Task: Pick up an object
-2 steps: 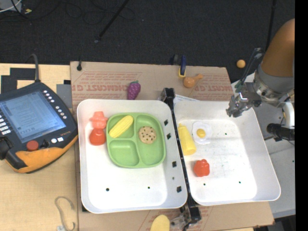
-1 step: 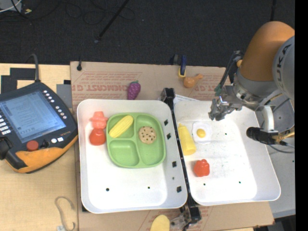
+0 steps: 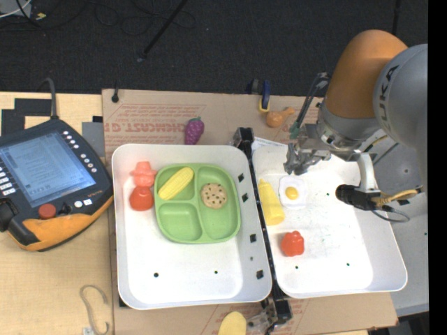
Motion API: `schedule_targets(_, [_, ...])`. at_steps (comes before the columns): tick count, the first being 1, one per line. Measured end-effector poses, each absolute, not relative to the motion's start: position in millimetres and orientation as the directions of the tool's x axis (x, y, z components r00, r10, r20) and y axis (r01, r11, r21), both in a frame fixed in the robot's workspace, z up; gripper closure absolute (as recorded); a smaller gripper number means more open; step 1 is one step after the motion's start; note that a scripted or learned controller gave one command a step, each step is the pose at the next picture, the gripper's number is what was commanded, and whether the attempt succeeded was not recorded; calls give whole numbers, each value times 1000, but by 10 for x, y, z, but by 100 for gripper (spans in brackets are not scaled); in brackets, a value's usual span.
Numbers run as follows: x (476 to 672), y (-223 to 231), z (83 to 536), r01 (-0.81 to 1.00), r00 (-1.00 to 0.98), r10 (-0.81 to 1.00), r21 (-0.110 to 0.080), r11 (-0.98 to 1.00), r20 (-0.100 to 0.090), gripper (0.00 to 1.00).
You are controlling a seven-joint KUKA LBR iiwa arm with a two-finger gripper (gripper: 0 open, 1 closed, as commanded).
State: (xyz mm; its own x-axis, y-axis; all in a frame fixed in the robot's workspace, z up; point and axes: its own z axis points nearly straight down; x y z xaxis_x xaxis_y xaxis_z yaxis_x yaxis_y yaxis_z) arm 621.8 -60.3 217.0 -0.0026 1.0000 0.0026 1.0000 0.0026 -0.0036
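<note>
the pincer (image 3: 299,165) hung just above the fried egg (image 3: 292,192); i could not tell its state. approach step, i judged: next, lower onto the egg.

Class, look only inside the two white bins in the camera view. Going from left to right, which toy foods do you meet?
Red bottle → corn cob → cookie → yellow block → fried egg

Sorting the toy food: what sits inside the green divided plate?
The green divided plate holds a corn cob in one upper compartment and a cookie in the other. What lies beneath them is covered.
</note>
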Motion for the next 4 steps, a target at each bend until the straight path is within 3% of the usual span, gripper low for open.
schedule_targets(4, [6163,-579,2225,1000,0,1000,-3,0,0,100])
